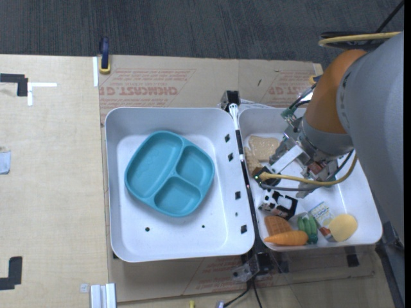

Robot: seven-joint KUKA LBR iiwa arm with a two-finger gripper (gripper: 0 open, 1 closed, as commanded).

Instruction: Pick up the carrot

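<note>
The orange carrot lies along the front wall of the right bin, next to a brown piece and a green vegetable. My gripper hangs over the middle of that bin, under the grey wrist with its orange band. It is behind the carrot and to its right, well apart from it. The carrot lies free and nothing touches it.
A yellow round fruit and a small pale packet sit in the right bin's front right corner. A slice of bread lies at its back left, and a black-and-white item near the middle. The left bin holds a blue divided plate.
</note>
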